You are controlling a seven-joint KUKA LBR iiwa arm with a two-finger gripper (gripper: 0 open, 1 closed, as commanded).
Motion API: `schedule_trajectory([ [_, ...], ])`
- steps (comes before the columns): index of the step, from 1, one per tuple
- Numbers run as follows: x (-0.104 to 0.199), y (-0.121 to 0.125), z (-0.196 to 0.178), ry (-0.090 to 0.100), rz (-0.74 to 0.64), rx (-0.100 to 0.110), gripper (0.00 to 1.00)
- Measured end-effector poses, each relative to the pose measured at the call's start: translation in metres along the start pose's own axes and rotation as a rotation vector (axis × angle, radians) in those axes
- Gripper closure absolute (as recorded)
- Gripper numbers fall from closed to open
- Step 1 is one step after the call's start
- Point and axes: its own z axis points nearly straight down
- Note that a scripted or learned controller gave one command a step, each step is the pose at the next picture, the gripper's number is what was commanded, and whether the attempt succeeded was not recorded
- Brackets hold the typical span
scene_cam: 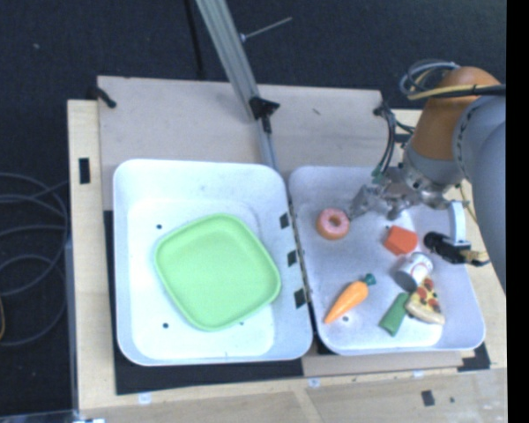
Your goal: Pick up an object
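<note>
Just right of the donut [333, 224], and a little farther back in the right bin [328, 181], hangs the gripper [381, 206]. Its 2 fingers [365, 203] are spread apart and point down toward the bin floor, which shows pale in the gap between them. The nearer finger is close to the donut but apart from it. The grey arm [441, 135], with its orange band, comes in from the right of the donut, beyond the bin's rim.

The donut is a pink and orange ring lying flat. To its right and slightly nearer the camera sits an orange block [401, 239], just below the gripper in the view and not touching it. Further right of the donut and nearer still is a small grey and white round thing [413, 269]. A carrot [348, 300] lies on a slant in front of the donut, well apart from it, with its green top toward the round thing. Right of the carrot a green piece [393, 314] lies beside a pizza slice [426, 304], and the 2 look to be touching.

Left of the donut, across the shared rims, the left bin [159, 183] holds a green plate [216, 271].
</note>
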Motion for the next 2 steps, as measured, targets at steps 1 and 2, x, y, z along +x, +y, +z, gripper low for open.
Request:
schedule_trajectory([
  [1,-0.001,0.001,-0.014,-0.002,0.0,-0.005,1.0],
  [2,0.003,-0.003,-0.06,0.0,0.0,-0.008,1.0],
])
